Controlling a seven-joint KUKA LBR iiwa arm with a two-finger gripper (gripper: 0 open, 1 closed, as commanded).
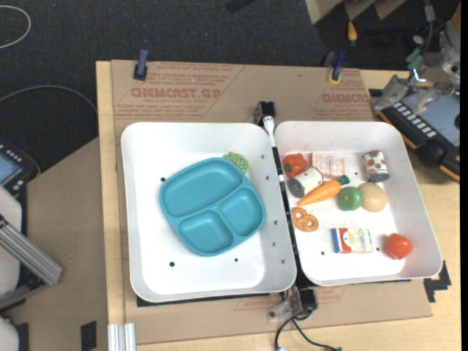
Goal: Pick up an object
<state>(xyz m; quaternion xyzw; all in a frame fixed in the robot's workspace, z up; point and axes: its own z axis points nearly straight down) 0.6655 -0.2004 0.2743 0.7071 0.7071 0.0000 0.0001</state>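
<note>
Camera view showed the things to pick lying in the right bin point(417, 196): a can point(376, 166), a carrot point(320, 192), a green ball point(349, 197) touching a beige one point(372, 197), a pretzel point(304, 219), a carton point(352, 240) and a tomato point(398, 246). The left bin point(142, 196) held a teal plate point(212, 207). Both bins sat on the counter point(117, 93). The tool's state could not be told.
</note>
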